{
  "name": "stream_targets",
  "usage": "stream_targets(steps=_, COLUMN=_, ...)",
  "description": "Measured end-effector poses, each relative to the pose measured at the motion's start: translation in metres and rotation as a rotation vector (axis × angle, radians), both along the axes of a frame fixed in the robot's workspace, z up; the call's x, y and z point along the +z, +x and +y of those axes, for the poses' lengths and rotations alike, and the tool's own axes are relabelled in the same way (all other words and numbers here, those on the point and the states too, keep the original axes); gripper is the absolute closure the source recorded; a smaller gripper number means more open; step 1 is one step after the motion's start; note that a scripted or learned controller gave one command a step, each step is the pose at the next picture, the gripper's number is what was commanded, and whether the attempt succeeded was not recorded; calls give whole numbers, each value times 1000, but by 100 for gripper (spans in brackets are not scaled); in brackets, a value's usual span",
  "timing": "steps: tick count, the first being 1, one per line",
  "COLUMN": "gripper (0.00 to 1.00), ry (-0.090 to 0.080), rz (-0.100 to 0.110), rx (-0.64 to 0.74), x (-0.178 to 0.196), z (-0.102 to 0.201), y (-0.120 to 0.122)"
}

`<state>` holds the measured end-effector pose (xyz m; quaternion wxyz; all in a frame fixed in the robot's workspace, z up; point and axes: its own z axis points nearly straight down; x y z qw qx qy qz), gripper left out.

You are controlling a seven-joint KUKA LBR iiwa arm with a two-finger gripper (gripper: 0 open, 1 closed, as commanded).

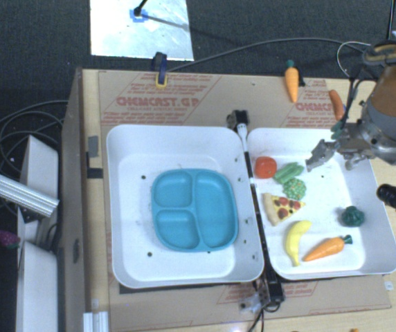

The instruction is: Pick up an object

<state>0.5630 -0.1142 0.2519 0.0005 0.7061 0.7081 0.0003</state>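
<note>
Right now the gripper [322, 156] hangs over the upper part of the right bin [381, 254], its two fingers spread apart with nothing between them, so no grasp has been made. From where I stand, the nearest things sit around seven o'clock from the fingertips: a red tomato [265, 166] and, just beside it, a green vegetable [289, 171] with a bumpy green piece [295, 187] below it. Further down at six o'clock lie a pizza slice [282, 207], a yellow banana [295, 238] and a carrot [326, 247], while a dark green lump [352, 216] rests at about four o'clock, well apart from the rest. The left bin [136, 158], off at nine o'clock, carries a blue divided plate [194, 209]. Behind the bins, at twelve o'clock, another carrot [292, 81] lies on the bench. I would judge the pick barely begun: choosing, lowering, closing and lifting all remain.
</note>
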Motion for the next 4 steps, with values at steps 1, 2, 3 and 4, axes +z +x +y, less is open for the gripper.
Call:
stream_targets(steps=1, gripper=0, ry=0, rz=1, rx=-2, x=-152, z=-2, y=2)
stream_targets(steps=2, gripper=0, ry=3, rz=30, rx=4, x=-171, z=21, y=79)
stream_targets(steps=3, gripper=100, ry=1, rz=17, rx=3, x=-159, z=21, y=82)
stream_targets(steps=4, gripper=100, ry=1, rz=-3, rx=0, x=-66, z=47, y=17)
